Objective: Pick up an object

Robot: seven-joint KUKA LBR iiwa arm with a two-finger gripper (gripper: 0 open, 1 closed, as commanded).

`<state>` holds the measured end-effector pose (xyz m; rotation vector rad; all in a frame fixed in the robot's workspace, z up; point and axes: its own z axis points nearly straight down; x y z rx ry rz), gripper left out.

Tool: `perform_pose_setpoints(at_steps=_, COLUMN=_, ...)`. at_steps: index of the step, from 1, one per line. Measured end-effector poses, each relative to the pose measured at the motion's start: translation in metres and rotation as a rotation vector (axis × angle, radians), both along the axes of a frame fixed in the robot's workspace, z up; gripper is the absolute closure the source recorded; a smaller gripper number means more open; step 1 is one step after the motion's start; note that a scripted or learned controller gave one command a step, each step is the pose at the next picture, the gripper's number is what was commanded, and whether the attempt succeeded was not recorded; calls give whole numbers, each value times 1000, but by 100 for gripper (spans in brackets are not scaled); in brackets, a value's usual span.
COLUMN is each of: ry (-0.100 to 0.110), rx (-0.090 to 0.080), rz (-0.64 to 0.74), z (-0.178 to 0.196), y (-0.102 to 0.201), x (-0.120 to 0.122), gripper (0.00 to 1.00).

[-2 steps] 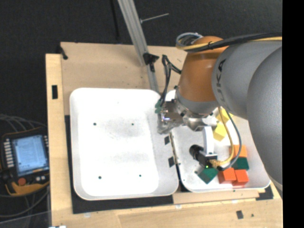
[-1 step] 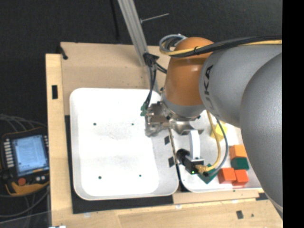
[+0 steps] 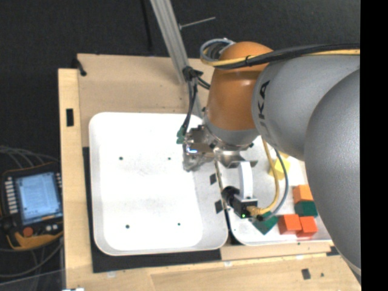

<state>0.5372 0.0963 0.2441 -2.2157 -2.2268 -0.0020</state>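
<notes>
My gripper (image 3: pixel 194 150) hangs under the orange wrist band, over the right edge of the left bin (image 3: pixel 121 223) near the wall between the two bins. The arm's bulk hides most of the right bin (image 3: pixel 267 240). In its visible near right corner lie orange blocks (image 3: pixel 299 224), a dark green block (image 3: pixel 306 208), another orange block (image 3: pixel 301 193) and a teal green piece (image 3: pixel 265 225). A yellow object (image 3: pixel 277 166) peeks out beside the arm. Nothing shows in the gripper.
A metal rail (image 3: pixel 167 26) slants up from the bench behind the bins. A teach pendant (image 3: pixel 33 199) with a lit screen lies off the bench at the left. The wooden bench edge (image 3: pixel 70 162) frames the bins.
</notes>
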Motion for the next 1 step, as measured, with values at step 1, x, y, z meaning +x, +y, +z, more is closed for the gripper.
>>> perform_pose_setpoints(at_steps=1, ry=1, rx=-1, rz=0, z=0, y=-1, x=0, gripper=0)
